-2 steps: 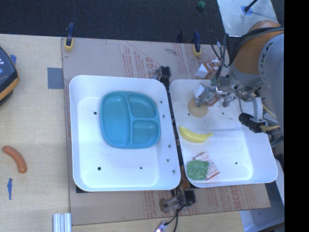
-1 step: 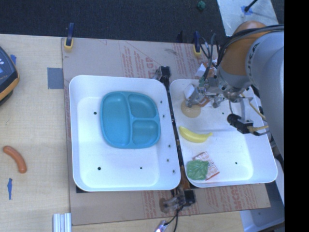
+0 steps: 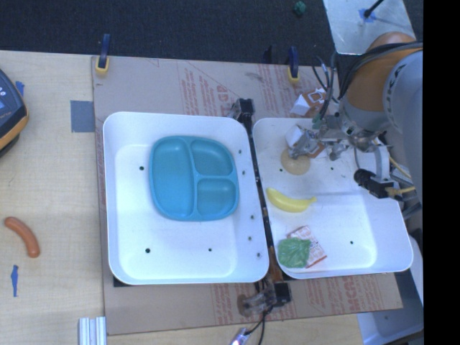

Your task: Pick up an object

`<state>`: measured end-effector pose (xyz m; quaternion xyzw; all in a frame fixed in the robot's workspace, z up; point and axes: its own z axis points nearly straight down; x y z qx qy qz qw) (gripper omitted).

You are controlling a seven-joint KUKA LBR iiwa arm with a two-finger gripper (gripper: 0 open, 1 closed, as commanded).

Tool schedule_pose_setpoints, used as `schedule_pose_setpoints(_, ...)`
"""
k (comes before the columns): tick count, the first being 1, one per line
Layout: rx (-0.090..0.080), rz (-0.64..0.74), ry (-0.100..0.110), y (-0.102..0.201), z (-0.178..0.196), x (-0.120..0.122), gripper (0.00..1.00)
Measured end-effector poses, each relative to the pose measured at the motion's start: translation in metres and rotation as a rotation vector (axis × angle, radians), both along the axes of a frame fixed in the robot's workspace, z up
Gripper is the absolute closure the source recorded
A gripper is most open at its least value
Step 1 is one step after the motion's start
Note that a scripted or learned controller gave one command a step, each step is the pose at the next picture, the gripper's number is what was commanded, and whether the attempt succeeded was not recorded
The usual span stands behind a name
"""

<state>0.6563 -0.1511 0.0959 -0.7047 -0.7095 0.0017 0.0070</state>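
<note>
The small round tan disc-shaped object [image 3: 295, 164] lies at the far-left part of the right shallow white plastic bin [image 3: 374, 254], directly under the arm's two-finger gripper [image 3: 307, 144]; whether that tool is spread or closed cannot be told from this slanted view. It looks light, stiff and low, so I judge a pinch across its rim the surest hold. The bin floor is smooth and slick, with a yellow toy banana [image 3: 290, 201] near and a green leafy packet [image 3: 300, 251] well apart, leaving fair room.
</note>
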Motion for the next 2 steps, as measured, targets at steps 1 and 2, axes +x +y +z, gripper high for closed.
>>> schedule_pose_setpoints(1, -0.011, -0.002, -0.001, 0.032, 0.000, -0.001, 0.00)
schedule_pose_setpoints(2, -0.007, -0.004, -0.005, 0.002, 0.010, -0.001, 0.00)
